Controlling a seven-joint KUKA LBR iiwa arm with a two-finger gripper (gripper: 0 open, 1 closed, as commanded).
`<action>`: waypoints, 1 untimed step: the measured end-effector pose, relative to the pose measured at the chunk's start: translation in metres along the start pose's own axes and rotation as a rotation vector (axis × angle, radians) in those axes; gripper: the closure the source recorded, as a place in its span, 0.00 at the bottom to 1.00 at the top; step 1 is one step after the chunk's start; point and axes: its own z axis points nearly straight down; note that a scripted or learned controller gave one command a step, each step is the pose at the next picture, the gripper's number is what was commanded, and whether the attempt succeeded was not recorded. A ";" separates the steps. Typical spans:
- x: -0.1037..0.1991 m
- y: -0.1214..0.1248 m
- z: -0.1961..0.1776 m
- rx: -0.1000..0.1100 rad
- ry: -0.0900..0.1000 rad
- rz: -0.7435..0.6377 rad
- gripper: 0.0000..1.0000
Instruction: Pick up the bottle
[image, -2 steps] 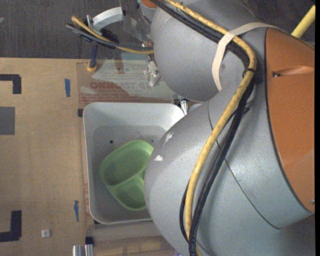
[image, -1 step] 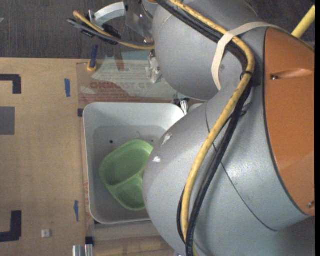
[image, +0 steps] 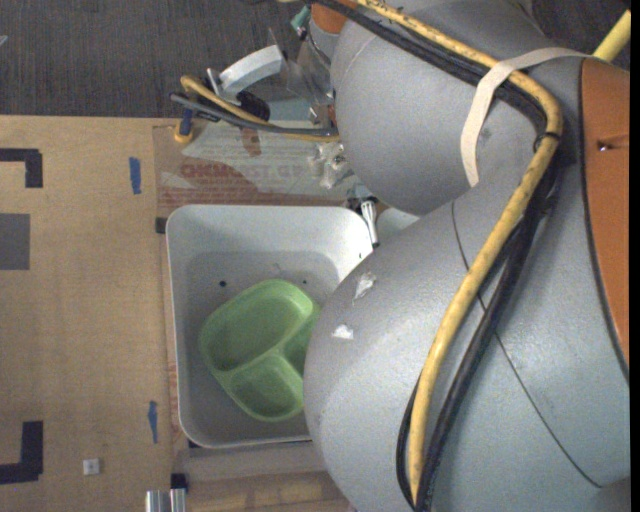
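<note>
My grey arm (image: 470, 300) bulks across the right and middle of the camera view and hides the right part of the white bin (image: 190, 300). Its wrist end, carrying yellow and black cables (image: 235, 105) and a white curved part (image: 250, 68), reaches past the bin's far edge at the top. The gripper (image: 290, 95) sits there among these parts. A light green two-compartment dish (image: 258, 345) lies in the bin, tilted, with its right side running under the arm.
Brown cardboard (image: 80, 300) with black corner marks and blue tape strips covers the bench left of the bin. A printed cardboard strip (image: 240, 175) lies just beyond the bin's far wall.
</note>
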 end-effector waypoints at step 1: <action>0.008 -0.020 0.002 0.000 0.006 0.204 1.00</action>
